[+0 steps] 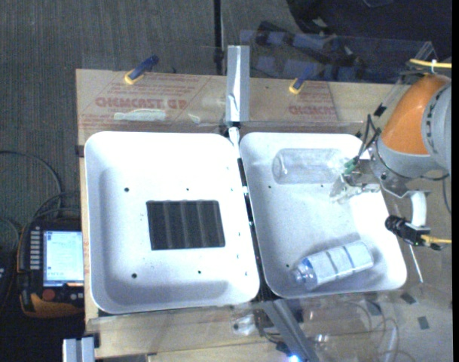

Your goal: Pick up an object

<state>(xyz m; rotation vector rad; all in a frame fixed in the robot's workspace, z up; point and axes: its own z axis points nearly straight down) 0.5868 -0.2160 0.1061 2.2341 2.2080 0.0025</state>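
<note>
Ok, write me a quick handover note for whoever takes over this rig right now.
Pincer: low over the right bin, near its far right corner, at one end of the clear bottle; whether it grips anything cannot be told.
Things: clear bottle lying at the far side of the right bin; a second plastic bottle lying at its near side. The left bin holds a dark ribbed tray.
Done: nothing seen lifted.
Left: grasp one object and raise it.

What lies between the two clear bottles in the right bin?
In the camera view, bare white bin floor separates the upper bottle from the lower bottle; nothing sits between them.
</note>
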